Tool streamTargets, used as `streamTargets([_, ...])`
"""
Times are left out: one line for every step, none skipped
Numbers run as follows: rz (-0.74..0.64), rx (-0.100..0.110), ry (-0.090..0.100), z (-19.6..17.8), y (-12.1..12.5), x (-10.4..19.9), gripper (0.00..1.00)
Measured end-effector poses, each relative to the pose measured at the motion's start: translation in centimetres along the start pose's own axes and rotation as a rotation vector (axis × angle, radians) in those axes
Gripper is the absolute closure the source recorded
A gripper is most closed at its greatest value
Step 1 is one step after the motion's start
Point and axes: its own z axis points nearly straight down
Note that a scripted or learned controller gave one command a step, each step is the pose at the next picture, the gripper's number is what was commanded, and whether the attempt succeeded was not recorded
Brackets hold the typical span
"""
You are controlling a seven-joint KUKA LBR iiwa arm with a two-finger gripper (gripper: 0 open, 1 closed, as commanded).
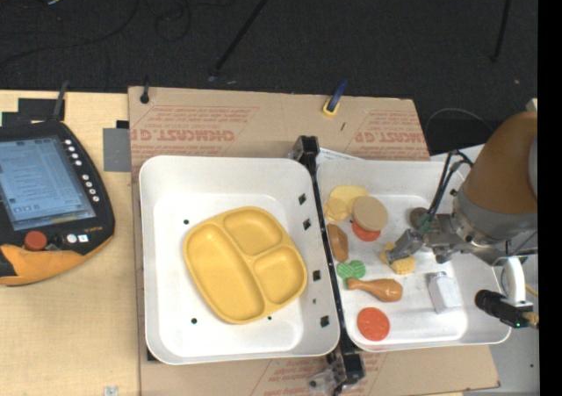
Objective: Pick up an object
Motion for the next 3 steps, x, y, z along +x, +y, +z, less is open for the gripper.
streamTargets([0.000, 0.000, 0.000, 5.4, 0.0, 0.3, 0.00])
streamTargets([0.008, -0.002, 0.000, 4.1, -0.1, 0.0, 1.00])
streamTargets([0.002, -0.008, -0.002, -1.7, 0.5, 0.6, 1.00])
